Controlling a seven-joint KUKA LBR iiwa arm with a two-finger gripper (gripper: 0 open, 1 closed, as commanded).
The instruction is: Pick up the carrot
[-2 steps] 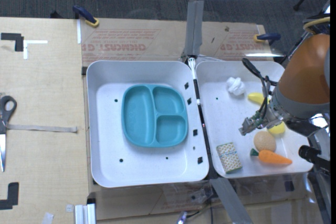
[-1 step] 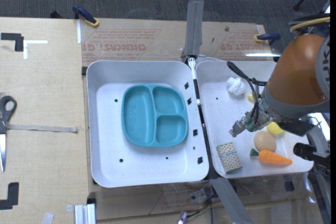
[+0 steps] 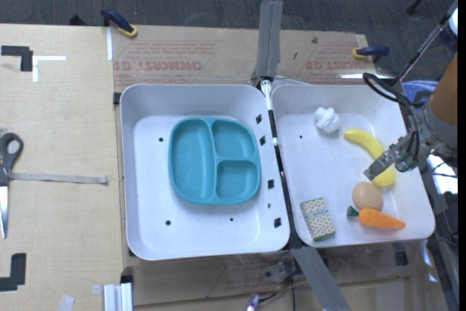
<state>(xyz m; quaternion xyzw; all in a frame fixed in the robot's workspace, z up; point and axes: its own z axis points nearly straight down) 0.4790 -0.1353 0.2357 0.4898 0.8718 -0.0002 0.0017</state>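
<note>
Right, carrot (image 3: 381, 219) lies in rt bin (image 3: 313, 107) by egg (image 3: 366, 196); claw (image 3: 390, 161) over banana (image 3: 368, 145), grip state can't tell.

Only readable print I've got is on the cardboard sheet (image 3: 240, 54) behind the two bins. Red lettering, twice: once behind the left bin (image 3: 138, 178), once behind the right bin (image 3: 419, 189). Both read upside down from my view. Left one looks like "CHEMICAL GR…", but I can't vouch for every letter. Right one is partly cut off by the bin edge. Small box (image 3: 318, 218) in the right bin has a pattern; no legible text on it.
</note>
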